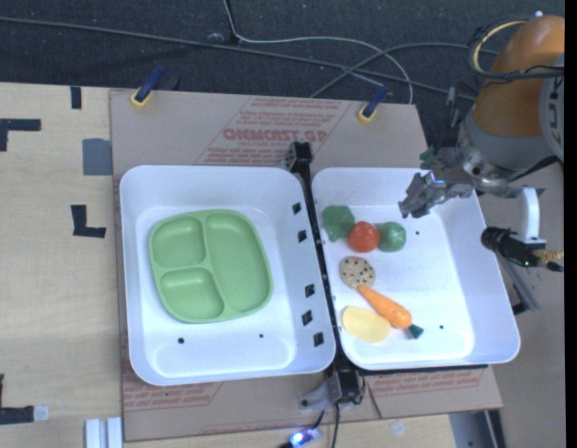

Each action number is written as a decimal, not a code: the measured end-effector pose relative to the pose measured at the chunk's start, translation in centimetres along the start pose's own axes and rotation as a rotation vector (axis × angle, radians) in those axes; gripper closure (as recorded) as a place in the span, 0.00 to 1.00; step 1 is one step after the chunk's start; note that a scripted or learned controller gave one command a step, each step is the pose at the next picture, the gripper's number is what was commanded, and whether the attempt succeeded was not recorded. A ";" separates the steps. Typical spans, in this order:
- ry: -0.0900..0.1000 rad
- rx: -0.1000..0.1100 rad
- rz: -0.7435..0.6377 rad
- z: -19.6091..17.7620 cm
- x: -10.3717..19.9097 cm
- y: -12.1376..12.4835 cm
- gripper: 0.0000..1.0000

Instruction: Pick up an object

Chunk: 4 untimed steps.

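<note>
The right bin holds a dark green broccoli piece, a red tomato, a green round fruit, a speckled cookie, an orange carrot and a yellow piece. My gripper hangs over the bin's far right part, up and to the right of the green fruit. Nothing is visible between its fingers.
The left bin bears a green divided plate. A black divider runs between the bins. Cables cross the dark floor behind, and yellow clamps hold the cardboard sheet. A black fitting sits at the right bin's edge.
</note>
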State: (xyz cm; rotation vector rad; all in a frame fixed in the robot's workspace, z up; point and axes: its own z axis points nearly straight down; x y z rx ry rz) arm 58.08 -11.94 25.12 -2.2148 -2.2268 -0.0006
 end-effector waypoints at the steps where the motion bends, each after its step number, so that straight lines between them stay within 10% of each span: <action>1: 0.000 0.000 -0.001 -0.4 5.0 0.3 1.00; 4: -0.001 0.003 0.000 3.2 20.9 1.8 1.00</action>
